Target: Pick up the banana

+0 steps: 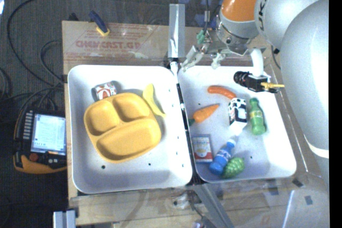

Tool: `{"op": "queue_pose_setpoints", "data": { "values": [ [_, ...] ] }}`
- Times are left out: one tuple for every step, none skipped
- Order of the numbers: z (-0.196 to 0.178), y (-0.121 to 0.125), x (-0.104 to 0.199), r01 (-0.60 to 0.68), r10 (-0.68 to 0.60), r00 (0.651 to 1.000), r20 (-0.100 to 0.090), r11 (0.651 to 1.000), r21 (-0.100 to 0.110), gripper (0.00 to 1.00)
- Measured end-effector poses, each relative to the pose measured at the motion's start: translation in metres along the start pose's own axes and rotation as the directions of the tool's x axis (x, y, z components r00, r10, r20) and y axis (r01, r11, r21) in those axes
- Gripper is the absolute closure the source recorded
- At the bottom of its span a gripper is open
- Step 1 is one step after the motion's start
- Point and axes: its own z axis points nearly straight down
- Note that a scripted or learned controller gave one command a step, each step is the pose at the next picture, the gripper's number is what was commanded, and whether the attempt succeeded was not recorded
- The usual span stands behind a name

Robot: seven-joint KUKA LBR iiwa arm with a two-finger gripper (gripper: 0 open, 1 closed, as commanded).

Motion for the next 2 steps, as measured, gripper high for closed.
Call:
{"op": "queue_pose_setpoints", "data": {
  "values": [
    [0.047, -0.082, -0.032, 0.193, -0.193, 0.981, -0.003, 0.981, 0.001, 0.0],
    [0.005, -0.051, -0.129, 0.313, -0.313, 0.95, -0.001, 0.95, -0.001, 0.0]
  ]
}}
